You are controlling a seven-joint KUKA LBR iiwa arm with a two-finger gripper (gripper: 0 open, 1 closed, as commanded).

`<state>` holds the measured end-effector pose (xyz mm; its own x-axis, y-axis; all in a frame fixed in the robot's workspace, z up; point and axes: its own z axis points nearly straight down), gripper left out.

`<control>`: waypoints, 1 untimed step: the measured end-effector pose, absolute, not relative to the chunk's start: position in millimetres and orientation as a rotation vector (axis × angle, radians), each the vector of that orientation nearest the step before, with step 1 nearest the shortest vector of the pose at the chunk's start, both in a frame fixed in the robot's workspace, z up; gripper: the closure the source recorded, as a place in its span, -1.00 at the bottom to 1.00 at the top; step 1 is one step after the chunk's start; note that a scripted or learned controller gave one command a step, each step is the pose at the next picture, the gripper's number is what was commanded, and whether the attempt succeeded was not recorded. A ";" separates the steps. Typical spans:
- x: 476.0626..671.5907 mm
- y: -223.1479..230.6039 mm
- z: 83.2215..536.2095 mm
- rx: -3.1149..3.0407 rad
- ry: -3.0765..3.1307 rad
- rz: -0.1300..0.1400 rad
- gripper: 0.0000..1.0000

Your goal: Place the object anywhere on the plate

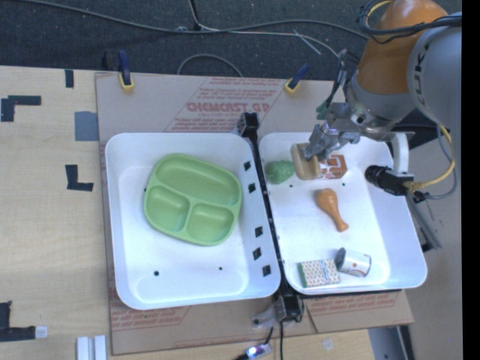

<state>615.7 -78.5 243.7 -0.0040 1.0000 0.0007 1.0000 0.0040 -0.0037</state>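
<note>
Green plate (193, 199) waits in my left bin. My fingers (321, 150) sit over the tan block (306, 163); I cannot tell their grip. Next: lift, carry left.

Grey arm (420, 58) is reaching in from the right, orange band above the wrist, gripper (324, 142) pointing downward and leftward.

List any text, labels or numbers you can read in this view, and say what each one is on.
"CHEMCAST GP", roughly, in large red letters on the brown cardboard sheet under the two white bins; reading uncertain.
Smaller red lines around it: too blurred to read.
Orange and white print on the tan box at the hand: unreadable.
Small patterned packet and small can: unreadable.
</note>
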 end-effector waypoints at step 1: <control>592.1 -35.8 230.0 -2.214 -2.223 0.005 1.00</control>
<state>592.1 -35.8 230.0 -0.0039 1.0000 0.0007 1.0000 0.0039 -0.0048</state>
